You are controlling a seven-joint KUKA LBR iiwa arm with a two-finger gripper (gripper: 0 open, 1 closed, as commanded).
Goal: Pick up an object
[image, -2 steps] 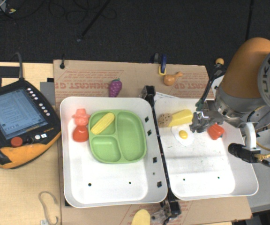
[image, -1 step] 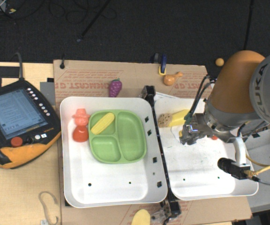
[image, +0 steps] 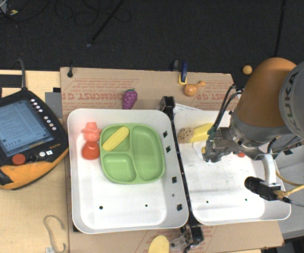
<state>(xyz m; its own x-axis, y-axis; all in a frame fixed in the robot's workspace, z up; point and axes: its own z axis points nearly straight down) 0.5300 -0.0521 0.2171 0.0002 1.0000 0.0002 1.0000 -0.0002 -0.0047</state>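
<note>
Brown cardboard is lying under two shallow white bins on a pale wooden bench. Inside the left bin [image: 83, 204] a green divided plastic plate [image: 136, 159] is holding a yellow toy corn cob [image: 114, 138] in its upper-left compartment, and a red-and-pink toy figure [image: 91, 140] is standing just beside the plate's left edge. Over the right bin [image: 231, 204] the grey arm's gripper [image: 214, 153] is hanging low near the bin's upper middle; whether its jaws are parted or closed cannot be told. Just left of it a yellow wedge-shaped object [image: 199, 133] and a speckled brown cookie-like piece [image: 184, 135] are resting together by the bin's upper-left corner.
</note>
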